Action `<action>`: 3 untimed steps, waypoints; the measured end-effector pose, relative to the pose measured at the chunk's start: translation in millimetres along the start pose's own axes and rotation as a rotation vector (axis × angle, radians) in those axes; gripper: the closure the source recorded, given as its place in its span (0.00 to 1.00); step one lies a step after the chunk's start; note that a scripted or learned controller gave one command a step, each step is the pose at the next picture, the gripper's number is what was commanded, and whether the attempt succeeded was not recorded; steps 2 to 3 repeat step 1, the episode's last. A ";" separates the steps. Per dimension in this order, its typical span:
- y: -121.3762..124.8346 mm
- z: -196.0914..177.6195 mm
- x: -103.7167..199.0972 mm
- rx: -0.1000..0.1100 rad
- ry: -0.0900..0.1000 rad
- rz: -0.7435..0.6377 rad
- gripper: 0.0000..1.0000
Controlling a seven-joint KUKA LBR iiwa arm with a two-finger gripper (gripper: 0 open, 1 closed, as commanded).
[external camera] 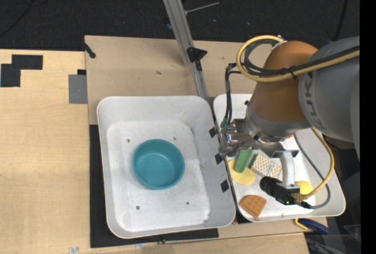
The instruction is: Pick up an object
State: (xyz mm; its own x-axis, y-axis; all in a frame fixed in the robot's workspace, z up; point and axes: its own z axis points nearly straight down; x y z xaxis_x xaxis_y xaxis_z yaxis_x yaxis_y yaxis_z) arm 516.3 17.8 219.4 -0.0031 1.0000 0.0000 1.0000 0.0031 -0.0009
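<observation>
The grey-and-orange arm's gripper (244, 150) hangs over the right white bin (329, 203); its grip cannot be told. A small green block (244, 160), at the bin's left edge, looks light, rigid, best pinched across its narrow sides.

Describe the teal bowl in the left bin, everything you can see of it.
The teal bowl is a round, smooth dish of one even blue-green colour, plastic by the look of it, with a plain rim and nothing visible inside. It stands upright, mouth up, on the floor of the left bin, somewhat left of the bin's middle and clear of its walls. Nothing else touches it; the arm and the small objects in the right bin lie off to its right.
</observation>
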 end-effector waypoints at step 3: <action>5.9 7.5 50.1 0.000 0.000 0.000 1.00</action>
